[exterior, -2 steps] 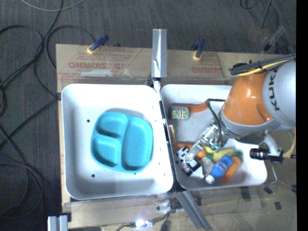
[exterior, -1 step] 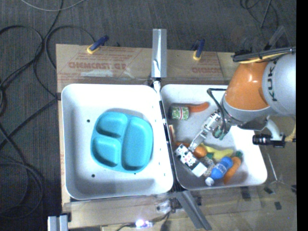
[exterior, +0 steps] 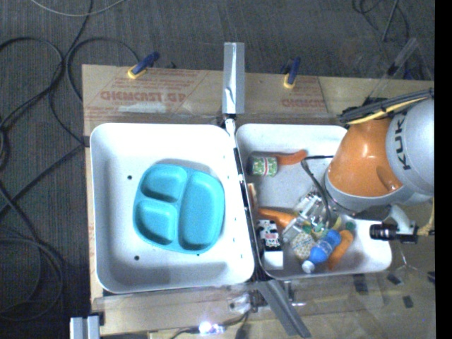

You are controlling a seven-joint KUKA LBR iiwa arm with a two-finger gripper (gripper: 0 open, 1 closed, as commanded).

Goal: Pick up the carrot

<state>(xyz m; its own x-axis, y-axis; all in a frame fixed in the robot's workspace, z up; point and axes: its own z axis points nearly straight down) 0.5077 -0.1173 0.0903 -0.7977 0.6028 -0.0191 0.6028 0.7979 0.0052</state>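
Note:
The carrot (exterior: 274, 216) is an orange tapered piece lying flat in the middle of the right bin (exterior: 282, 189), its thin end pointing left. My gripper (exterior: 305, 217) hangs low over the bin under the orange wrist band, right at the carrot's thick right end. Whether it touches the carrot is unclear, since its metal body hides that end. Two other orange pieces lie in this bin: a long one (exterior: 291, 157) near the back wall and a short one (exterior: 342, 248) at the front right.
A green can (exterior: 265, 166) stands beside the long orange piece. A blue bottle (exterior: 321, 249), a speckled item (exterior: 302, 243), a black-and-white carton (exterior: 268, 233) and a white block (exterior: 274, 259) crowd the front of the right bin. The left bin (exterior: 113, 246) holds a blue divided tray (exterior: 181, 205).

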